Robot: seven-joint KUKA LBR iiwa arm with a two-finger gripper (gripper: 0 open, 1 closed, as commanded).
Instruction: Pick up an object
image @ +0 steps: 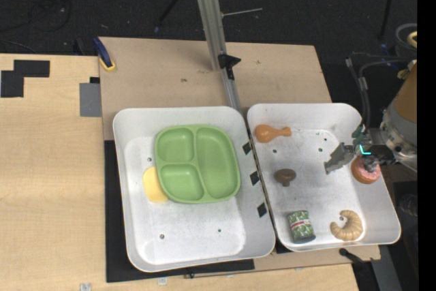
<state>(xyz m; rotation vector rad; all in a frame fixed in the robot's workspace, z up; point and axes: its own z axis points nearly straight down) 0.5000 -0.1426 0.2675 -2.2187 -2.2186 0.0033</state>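
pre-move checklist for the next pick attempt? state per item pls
1. Fingers free of any load: ok. The gripper has nothing between its fingers.
2. Target nearby: ok. The pink ring lies just beside the gripper, at the right bin's edge.
3. Other candidates loose and apart: ok. Brown mushroom, can, croissant and orange gourd all lie apart from each other.
4. Finger opening: cannot tell.
5. Gripper height above the bin floor: cannot tell.
6. Left bin: not ok for an easy pick. The green tray covers part of the yellow piece.
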